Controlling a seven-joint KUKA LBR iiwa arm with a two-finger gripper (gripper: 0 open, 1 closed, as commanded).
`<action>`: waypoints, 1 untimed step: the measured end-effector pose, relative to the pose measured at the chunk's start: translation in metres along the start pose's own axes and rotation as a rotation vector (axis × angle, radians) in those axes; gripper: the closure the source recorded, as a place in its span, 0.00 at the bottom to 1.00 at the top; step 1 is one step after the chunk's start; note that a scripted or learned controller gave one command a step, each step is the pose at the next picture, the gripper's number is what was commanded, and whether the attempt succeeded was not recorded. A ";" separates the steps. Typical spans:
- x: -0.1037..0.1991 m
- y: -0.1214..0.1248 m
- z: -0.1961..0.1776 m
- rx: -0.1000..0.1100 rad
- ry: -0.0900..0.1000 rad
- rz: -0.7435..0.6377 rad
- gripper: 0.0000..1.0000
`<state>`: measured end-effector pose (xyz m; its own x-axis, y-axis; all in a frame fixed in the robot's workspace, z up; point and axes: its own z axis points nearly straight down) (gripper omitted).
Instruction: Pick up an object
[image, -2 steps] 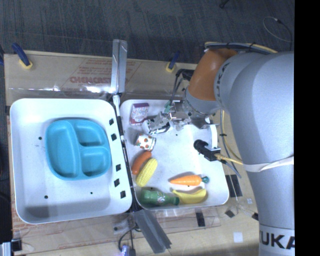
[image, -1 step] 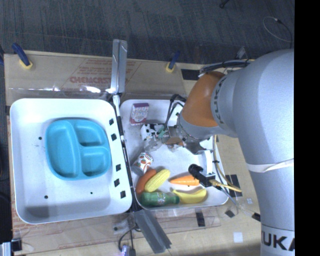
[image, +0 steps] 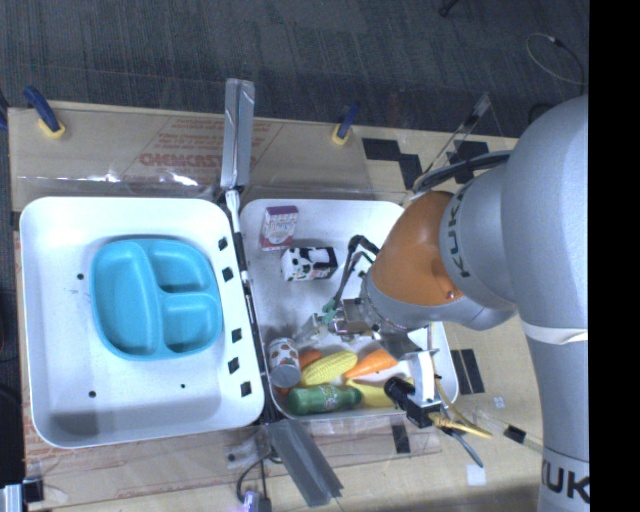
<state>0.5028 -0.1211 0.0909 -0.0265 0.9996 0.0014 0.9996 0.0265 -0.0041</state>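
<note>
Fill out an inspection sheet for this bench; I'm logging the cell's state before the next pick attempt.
Surface: two white bins, left bin, right bin.
Job's things: corn, carrot, green item, can, cow toy, small box in right bin.
Clutter: blue divided tray in left bin.
Grippers: gripper low over the pile.
Cables: black cable on arm.
Surroundings: blue clamps.

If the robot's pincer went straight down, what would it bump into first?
Probably the corn cob or the carrot lying just below the pincer in the right bin; depth is hard to judge.
</note>
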 end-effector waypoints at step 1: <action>0.000 0.000 -0.010 0.000 -0.001 -0.005 1.00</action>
<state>0.5032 -0.1213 0.1005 -0.0315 0.9995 0.0004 0.9995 0.0315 -0.0042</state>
